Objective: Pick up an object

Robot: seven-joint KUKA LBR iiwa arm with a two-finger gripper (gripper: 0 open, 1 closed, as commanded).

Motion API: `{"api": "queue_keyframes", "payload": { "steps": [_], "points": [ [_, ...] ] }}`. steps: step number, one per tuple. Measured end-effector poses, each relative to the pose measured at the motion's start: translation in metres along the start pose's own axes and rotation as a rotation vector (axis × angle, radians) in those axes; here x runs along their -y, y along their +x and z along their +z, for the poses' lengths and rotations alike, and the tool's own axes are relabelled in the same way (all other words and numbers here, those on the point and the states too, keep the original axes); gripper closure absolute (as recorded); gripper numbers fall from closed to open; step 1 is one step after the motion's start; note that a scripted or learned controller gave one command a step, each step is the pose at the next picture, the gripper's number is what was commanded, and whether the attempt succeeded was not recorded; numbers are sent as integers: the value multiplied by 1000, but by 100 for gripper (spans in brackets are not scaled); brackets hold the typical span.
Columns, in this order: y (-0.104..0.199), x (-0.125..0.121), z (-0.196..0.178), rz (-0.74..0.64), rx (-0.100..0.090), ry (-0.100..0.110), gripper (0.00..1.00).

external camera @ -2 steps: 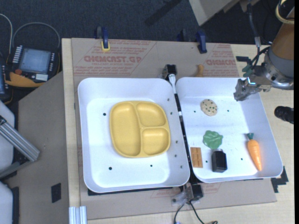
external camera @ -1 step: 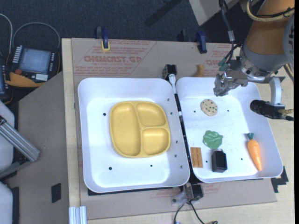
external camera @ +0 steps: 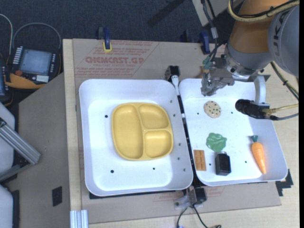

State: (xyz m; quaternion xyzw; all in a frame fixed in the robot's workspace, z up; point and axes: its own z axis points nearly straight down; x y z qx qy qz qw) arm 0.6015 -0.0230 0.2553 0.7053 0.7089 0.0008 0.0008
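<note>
Left of the gripper (external camera: 207, 92), a yellow divided plate (external camera: 142, 129) fills the left bin (external camera: 90, 127). Its grip state I cannot tell; it hangs just above the speckled cookie (external camera: 212, 109), probably the target. The toy carrot (external camera: 258, 156) lies rightward.

Robotics lab: bench (external camera: 118, 56), teach pendant (external camera: 34, 63).

Two bins sit side by side on the bench: the left bin (external camera: 90, 127) holds a divided plate (external camera: 142, 130) at its middle. In the right bin (external camera: 237, 132), a cookie (external camera: 212, 109) lies toward the far side, with the gripper (external camera: 209, 90) just beyond it. Nearer lies a lettuce piece (external camera: 216, 141); a cracker (external camera: 200, 159) and block (external camera: 222, 164) lie along the near edge, a carrot (external camera: 258, 156) at right
</note>
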Motion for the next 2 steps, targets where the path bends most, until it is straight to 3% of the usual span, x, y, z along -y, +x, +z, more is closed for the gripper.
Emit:
{"api": "queue_keyframes", "payload": {
  "steps": [2],
  "points": [
    [110, -29, -1, -1, -1, -1, 100]
  ]
}}
